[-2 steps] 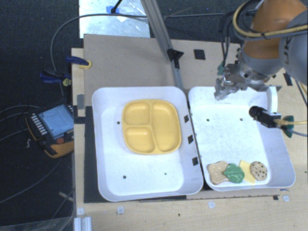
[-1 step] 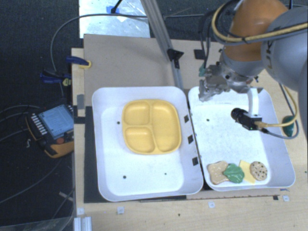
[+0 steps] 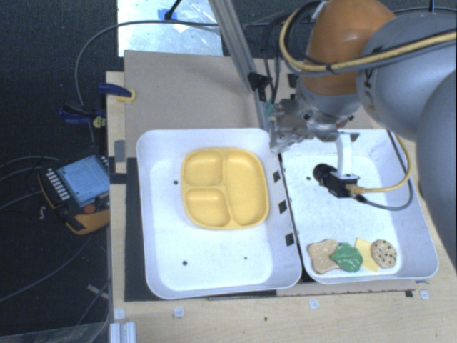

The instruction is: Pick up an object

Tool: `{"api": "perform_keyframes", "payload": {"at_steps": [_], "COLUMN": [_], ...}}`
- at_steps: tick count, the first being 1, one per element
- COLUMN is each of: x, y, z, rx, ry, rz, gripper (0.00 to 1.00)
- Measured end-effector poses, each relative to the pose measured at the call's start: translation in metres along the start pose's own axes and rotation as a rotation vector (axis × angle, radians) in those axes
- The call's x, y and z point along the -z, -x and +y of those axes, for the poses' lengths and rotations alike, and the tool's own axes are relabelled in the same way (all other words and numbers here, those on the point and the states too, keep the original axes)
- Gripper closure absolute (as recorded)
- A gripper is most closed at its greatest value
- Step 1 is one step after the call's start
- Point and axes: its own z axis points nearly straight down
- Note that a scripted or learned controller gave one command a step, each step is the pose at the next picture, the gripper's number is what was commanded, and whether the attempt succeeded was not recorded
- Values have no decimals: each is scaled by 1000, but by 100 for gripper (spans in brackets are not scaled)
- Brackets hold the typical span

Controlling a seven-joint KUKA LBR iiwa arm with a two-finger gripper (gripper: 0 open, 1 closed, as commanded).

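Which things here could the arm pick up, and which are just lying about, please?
For the job: toast piece, green piece, yellow slice, cookie, yellow divided plate.
Lying about: blue device beside the bench, blue-handled clamp.

Yellow plate [image 3: 225, 189] fills left bin [image 3: 214, 257] centre; right bin [image 3: 318, 214] food row [image 3: 350, 256] hugs near rim; middle bare.

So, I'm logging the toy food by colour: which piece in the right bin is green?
The crumpled green piece, second from the left in the row, between the tan bread-shaped piece and the yellow slice. The speckled cookie ends the row.
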Motion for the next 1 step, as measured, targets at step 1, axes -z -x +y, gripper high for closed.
{"api": "perform_keyframes", "payload": {"at_steps": [1], "x": [-17], "y": [-46], "z": [3], "rx": [-1], "ry": [-1], "rz": [0], "gripper": [100]}}
